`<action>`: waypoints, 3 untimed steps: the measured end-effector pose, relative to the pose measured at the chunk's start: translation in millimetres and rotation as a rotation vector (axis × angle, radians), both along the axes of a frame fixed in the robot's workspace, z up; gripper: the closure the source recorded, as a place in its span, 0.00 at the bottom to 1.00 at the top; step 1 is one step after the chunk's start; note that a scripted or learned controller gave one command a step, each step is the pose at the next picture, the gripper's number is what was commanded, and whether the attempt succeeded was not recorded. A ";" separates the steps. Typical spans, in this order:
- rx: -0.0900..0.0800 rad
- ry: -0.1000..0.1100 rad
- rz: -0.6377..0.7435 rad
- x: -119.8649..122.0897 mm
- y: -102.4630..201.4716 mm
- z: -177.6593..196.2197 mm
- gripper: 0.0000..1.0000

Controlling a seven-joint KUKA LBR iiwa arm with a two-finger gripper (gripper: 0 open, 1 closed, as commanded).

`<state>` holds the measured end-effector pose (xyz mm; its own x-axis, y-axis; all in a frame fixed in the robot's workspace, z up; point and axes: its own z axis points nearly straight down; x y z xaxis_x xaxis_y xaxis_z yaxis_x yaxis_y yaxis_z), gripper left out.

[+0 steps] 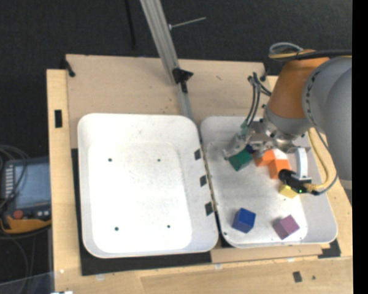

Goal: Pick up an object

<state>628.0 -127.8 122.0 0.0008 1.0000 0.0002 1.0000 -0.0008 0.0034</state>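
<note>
Blocks lie scattered in the right bin (322, 225), loose and apart, so each can be taken singly. Blue block (244, 220) and purple block (286, 226) sit near its near edge; orange block (274, 162) and yellow block (287, 190) lie under the arm. Gripper (244, 147) hangs low over the green block (238, 160), probably its target; whether it is apart or clamped I cannot tell. Left bin (141, 127) shares the desk (129, 78).
</note>
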 end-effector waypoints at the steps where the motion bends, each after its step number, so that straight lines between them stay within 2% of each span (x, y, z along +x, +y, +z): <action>1: 0.002 -0.001 -0.006 0.3 -0.8 9.2 1.00; 3: -0.002 -0.001 0.002 1.3 -10.3 132.9 1.00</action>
